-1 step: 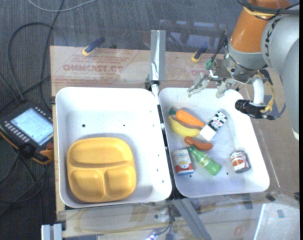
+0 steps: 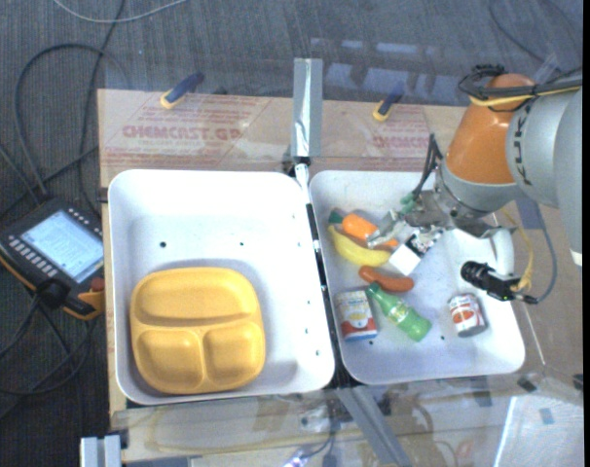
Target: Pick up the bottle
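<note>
On the bench, two white bins side by side. Left bin [image 2: 178, 202] holds a big yellow divided tray [image 2: 198, 329], lying in the near-left part, three compartments visible. Right bin [image 2: 490, 353] holds the clutter, and the arm [image 2: 499, 154] reaches in from the right, grey with an orange band, over the bin's far-right part.

Gripper [image 2: 404, 230] sits low over the middle-far area of the right bin, right above a small white block [image 2: 405, 258]; whether it's open or closed on anything, cannot tell from this angle. No object clearly between its tips.

Yellow banana [image 2: 356, 251] lies in the far-left part of the right bin, with an orange carrot-like piece [image 2: 357, 227] touching it on the far side. Red-orange sausage shape [image 2: 387, 279] just near of the banana.

Green bottle [image 2: 400, 313] lies on its side near the middle of the right bin, near edge side, cap toward the far-left, apart from the gripper. Small red-and-white carton [image 2: 354, 314] just left of the bottle, nearly touching. Small red-labelled can [image 2: 465, 314] to the bottle's right, near the bin's right wall.

Orange-edged handheld pendant [image 2: 52, 251] with a lit screen lies outside the bins, far left.
</note>
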`<state>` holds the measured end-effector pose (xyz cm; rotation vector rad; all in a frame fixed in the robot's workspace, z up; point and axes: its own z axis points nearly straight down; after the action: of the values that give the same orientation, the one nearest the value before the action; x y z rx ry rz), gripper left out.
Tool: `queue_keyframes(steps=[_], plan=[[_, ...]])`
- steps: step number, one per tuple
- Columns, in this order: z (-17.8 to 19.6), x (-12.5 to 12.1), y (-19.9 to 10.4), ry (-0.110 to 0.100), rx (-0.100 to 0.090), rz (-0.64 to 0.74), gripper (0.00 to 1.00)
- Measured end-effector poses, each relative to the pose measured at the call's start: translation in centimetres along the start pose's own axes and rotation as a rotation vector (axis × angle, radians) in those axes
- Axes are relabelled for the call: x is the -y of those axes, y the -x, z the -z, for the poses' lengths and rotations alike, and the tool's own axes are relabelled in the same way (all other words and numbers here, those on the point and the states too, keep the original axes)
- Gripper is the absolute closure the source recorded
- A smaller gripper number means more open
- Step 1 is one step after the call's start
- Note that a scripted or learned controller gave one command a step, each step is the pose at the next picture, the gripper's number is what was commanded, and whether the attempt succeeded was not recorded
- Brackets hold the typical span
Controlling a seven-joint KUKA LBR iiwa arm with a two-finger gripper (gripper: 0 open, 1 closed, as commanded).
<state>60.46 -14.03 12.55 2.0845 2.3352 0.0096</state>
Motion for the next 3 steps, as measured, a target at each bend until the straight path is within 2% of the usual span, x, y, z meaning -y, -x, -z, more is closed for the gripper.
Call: queue_keyframes(steps=[1, 2, 3], plan=[[-0.1, 10.7, 0.3, 0.009, 0.004, -0.314, 0.0], [-0.7, 10.8, -4.6, 0.024, 0.016, -0.288, 0.0], [-1.4, 10.2, -4.5, 0.044, 0.012, -0.454, 0.0]])
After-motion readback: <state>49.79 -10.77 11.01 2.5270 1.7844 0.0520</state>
